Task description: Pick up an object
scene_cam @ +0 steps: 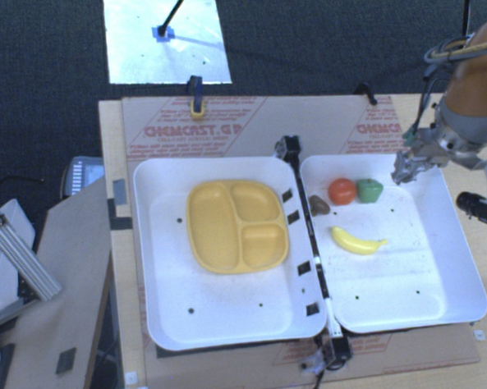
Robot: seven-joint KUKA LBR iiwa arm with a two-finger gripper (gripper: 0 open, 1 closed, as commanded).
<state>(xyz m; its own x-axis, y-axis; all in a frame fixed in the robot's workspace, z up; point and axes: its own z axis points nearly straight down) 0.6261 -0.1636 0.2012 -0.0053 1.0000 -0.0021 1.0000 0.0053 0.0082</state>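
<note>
My fingers [406, 171] hover over the right bin's [444, 243] far edge; spread or pressed, I cannot tell.

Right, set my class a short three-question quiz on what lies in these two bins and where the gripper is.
1. Multiple choice: which bin holds the yellow tray? A) left bin B) right bin C) neither
2. True or false: the banana lies nearer the camera than the tomato.
3. Fill in: the gripper is at the right bin's ____ edge, beside the green fruit.

Key
1. A: the tray lies in the left bin.
2. True: the banana is lower in the view, below the tomato.
3. Far: the gripper is near the far rim, right of the green fruit, with nothing seen between its fingers.
</note>
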